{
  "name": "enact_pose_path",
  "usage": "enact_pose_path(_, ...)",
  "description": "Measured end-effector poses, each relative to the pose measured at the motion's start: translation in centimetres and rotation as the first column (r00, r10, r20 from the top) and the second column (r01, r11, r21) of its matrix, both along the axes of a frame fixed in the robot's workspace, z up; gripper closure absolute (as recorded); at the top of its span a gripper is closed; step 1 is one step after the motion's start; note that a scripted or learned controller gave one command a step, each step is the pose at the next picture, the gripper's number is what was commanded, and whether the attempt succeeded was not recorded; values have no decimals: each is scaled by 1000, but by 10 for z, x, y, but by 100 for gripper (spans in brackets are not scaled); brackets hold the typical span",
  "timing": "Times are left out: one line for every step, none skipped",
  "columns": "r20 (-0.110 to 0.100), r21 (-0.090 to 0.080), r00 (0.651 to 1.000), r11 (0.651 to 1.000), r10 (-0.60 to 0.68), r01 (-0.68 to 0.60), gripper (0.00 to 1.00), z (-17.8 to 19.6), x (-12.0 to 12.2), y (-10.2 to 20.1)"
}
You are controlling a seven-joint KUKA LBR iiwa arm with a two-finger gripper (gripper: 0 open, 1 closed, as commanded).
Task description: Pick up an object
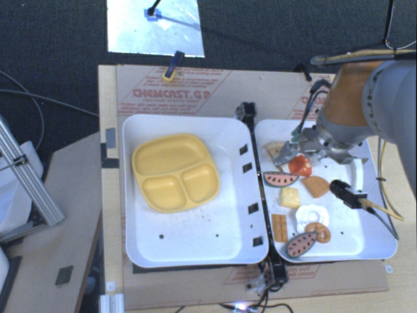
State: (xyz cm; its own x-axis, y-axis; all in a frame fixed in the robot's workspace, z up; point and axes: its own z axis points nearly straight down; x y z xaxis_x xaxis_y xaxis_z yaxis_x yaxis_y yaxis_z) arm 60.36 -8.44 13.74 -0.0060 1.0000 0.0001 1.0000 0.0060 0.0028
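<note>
arm [384, 96]: reaches in from right, bent downward | end effector [301, 150]: low, fingers obscured

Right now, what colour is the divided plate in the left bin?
Pale yellow; the divided plate shows best in the camera view.

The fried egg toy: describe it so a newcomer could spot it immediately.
Look in the right bin, toward its near edge. The fried egg lies below the yellow cheese cube and just above the pretzel. It is the only white piece there, with a pale yellow yolk.
</note>
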Motion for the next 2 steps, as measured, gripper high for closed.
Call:
enact_pose_path(2, 0, 1000, 1000, 0, 0, 0, -20, 36, -4)
enact_pose_path(-3, -2, 1000, 1000, -8, 8, 0, -53, -10, -53)
